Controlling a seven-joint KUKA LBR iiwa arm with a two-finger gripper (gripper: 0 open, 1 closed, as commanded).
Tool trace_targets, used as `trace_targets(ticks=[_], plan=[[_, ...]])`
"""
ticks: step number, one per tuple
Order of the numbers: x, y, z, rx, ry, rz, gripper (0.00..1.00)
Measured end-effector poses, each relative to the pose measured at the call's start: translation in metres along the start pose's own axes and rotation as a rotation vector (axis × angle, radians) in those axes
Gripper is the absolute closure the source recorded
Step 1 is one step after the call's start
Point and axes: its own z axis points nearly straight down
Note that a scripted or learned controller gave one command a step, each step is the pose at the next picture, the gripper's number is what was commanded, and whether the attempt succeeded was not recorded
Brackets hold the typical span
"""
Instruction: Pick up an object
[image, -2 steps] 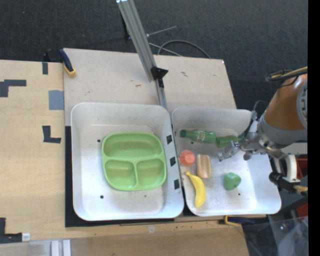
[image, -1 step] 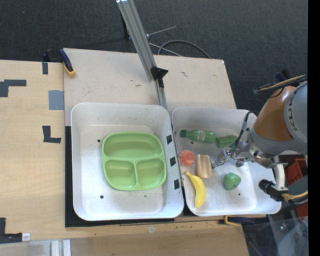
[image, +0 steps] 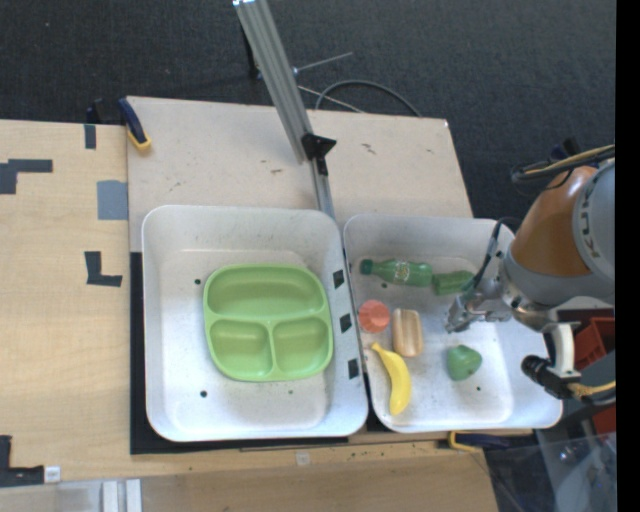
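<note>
Camera view has the gripper (image: 462, 318) low in the right bin (image: 490, 412), between the green bottle (image: 410, 271) lying along the bin's far side and the green pepper (image: 463, 362) just below it; whether it is spread or pressed together cannot be told at this size. Likely risks: descending here, it may land on bare floor between the two and close on nothing, or nudge the rounded pepper so it rolls aside. The hot dog bun (image: 406, 332), tomato (image: 373, 316) and banana (image: 392, 376) sit to the left, near enough to be bumped. The green tray (image: 267, 322) lies in the left bin (image: 160, 330).
</note>
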Motion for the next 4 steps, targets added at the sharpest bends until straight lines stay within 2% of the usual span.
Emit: trace_targets(ticks=[1,2,3,4], plan=[[-0.002,-0.005,-0.061,-0.007,-0.003,0.001,1.00],[-0.010,0.001,-0.120,-0.008,-0.004,0.001,1.00],[-0.009,0.001,-0.126,-0.003,-0.001,0.001,1.00],[0.040,0.001,-0.116,-0.001,0.000,-0.003,1.00]])
